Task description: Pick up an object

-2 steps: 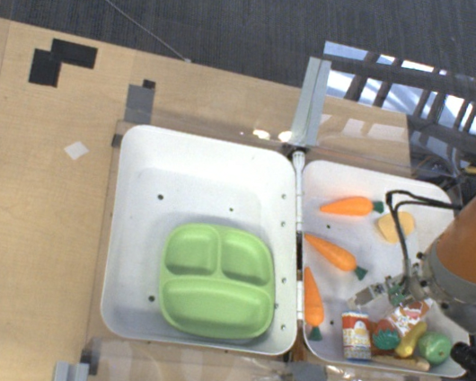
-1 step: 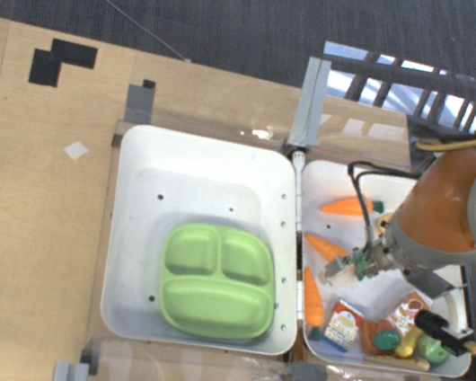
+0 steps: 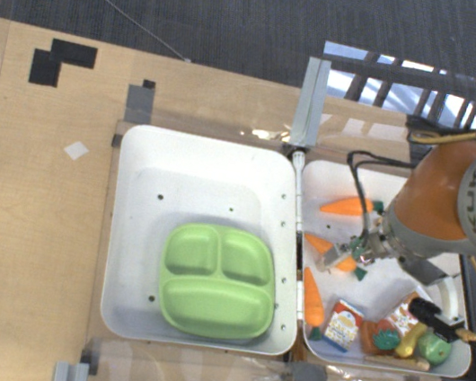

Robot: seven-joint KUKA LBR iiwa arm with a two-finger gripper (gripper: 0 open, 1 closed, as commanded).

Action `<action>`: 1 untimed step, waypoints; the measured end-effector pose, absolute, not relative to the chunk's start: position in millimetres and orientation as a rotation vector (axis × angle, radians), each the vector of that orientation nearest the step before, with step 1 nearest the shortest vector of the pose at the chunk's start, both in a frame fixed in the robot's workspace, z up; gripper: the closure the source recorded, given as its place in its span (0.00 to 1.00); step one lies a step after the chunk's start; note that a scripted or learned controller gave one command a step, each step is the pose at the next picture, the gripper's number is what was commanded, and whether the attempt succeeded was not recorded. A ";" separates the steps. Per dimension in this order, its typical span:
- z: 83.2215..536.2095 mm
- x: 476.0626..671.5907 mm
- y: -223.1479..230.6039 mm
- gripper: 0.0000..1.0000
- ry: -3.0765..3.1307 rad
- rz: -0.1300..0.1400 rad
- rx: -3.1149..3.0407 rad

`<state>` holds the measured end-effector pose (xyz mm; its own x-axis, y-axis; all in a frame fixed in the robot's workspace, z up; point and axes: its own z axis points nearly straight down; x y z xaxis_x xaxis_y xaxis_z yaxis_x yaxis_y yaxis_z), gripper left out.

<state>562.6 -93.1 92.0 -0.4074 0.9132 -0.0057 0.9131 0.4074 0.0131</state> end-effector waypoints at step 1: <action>105.1 565.9 -90.2 1.00 2.623 0.023 1.695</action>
